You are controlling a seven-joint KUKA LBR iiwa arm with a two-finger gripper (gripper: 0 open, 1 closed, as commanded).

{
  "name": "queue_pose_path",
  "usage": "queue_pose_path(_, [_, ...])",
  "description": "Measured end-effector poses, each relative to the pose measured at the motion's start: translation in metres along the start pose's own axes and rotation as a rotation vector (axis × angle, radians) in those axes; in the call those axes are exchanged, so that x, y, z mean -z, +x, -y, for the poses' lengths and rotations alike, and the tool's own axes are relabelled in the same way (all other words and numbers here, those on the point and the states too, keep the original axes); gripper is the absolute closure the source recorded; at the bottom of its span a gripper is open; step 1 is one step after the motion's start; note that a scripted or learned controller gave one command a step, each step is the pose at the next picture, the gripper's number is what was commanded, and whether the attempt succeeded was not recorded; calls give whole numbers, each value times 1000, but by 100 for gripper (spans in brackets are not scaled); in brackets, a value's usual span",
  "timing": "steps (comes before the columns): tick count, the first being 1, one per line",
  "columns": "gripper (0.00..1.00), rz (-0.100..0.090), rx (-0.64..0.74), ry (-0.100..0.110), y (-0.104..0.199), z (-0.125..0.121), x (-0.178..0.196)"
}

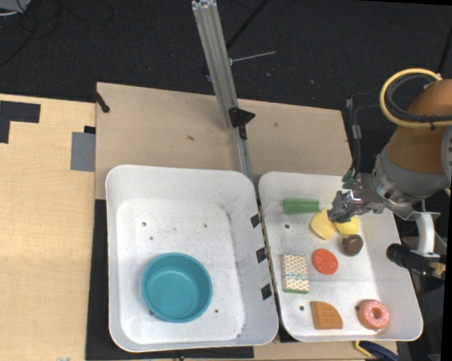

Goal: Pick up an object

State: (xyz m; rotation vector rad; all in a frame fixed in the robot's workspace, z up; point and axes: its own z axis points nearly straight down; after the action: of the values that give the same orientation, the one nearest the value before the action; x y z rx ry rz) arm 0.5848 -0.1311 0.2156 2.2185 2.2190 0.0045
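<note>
Two shallow white bins sat side by side on the bench. The left bin (132, 192) held a teal bowl (176, 286) in its near half, upright with its opening facing up. The right bin (401, 319) carried the small objects. A green cylinder (300, 206) lay on its side toward the far left of that bin. Just right of it and slightly nearer lay a yellow banana-like piece (325, 227), and the gripper (344, 210) hung directly over its right end, so close that the two overlapped in the camera view. Whether the dark fingers were parted or pressed together around the yellow piece could not be told, since the wrist and its fittings masked them. A small brown ball (351, 244) rested just near-right of the yellow piece, and a red round piece (325, 261) sat a little nearer, to the left of the ball. A patterned rectangular block (295, 272) with green and tan markings lay left of the red piece, close to the bin's left wall. Along the near edge sat an orange wedge-shaped piece (326, 315) and, to its right, a pink frosted doughnut (372, 314). The arm (421, 151), grey with its orange band, came in from the right over the far right corner of that bin.
</note>
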Motion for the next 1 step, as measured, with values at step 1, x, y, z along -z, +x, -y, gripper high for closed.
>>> queue_pose_path(1, [100,0,0,2,0,-1,38])
